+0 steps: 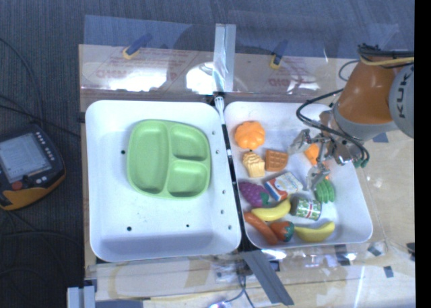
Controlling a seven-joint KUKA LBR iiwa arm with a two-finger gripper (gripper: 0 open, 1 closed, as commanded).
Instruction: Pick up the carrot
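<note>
The carrot (310, 152) lies in the right bin (360, 213) near its right wall, orange body up and green leafy top (325, 190) pointing toward the front. My gripper (312, 152) hangs low over the orange body, below the arm's orange band (363, 94). One finger (300, 141) stands left of the carrot and the other (324, 163) to its right, so the jaws look open around it. The wrist hides the carrot's upper end.
Crowding the right bin are an orange fruit (250, 134), a waffle (276, 160), purple grapes (254, 193), two bananas (271, 212), a can (306, 209) and a red-orange vegetable (264, 227). The left bin (108, 232) holds a green divided plate (168, 158).
</note>
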